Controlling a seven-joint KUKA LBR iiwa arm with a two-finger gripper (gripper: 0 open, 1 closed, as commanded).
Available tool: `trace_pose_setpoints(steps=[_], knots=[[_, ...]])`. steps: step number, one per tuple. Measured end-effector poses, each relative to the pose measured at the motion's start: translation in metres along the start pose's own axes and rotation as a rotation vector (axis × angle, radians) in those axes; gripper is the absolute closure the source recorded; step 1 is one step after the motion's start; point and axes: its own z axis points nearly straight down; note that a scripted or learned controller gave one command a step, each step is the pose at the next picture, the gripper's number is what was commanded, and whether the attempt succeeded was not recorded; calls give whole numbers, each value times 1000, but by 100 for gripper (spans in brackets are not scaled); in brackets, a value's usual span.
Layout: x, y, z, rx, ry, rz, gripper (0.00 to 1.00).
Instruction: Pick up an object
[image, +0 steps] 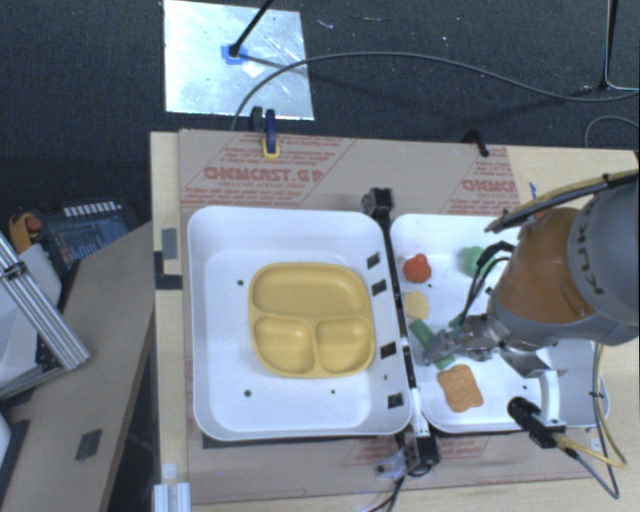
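Note:
My gripper (443, 347) is low in the right bin (432, 232), near its left wall. A dark green piece (420, 331) lies right against the gripper's tip, partly hidden by it, and whether it is gripped is unclear. Just below the gripper lies an orange toast-like slab (460, 387). A pale yellow disc (416, 304) and a red piece (417, 268) lie further up the bin. A light green piece (471, 259) sits at the top, beside the arm.
The left bin (215, 400) holds a yellow divided plate (309, 318) in its middle. A black divider strip (392, 300) runs between the bins. The arm's grey and orange body (560, 280) covers the right half of the right bin.

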Motion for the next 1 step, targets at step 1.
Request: trace_pose_setpoints(steps=[1], knots=[[0,1,-12,-3,-1,-1,100]])
